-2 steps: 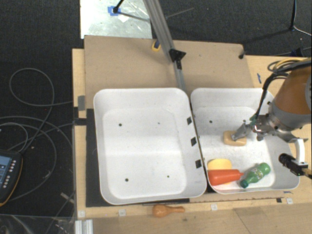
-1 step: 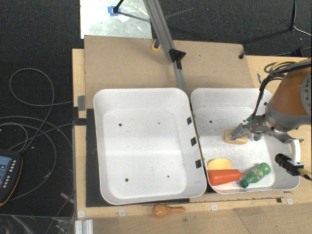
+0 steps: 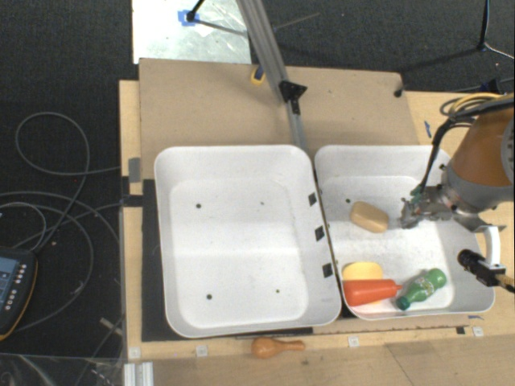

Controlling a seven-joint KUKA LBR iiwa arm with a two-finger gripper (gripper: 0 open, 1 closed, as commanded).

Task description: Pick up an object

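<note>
Over the right bin (image 3: pixel 378 163), the gripper (image 3: pixel 410 213) hangs low just beside the tan block (image 3: pixel 369 216), probably to take it, but how wide it stands I cannot tell, and nothing shows between its tips.

R white plastic bin (image 3: pixel 386 167): tan oval block (image 3: pixel 369 216) mid, gripper (image 3: pixel 409 213) just to its right. Front edge: yellow rounded piece (image 3: pixel 362 271), orange carrot-shaped toy (image 3: pixel 372 291), green plastic bottle (image 3: pixel 422 289). L white bin (image 3: pixel 233 167) beside it. Tan pear-shaped item (image 3: pixel 277 346) on bench.
</note>
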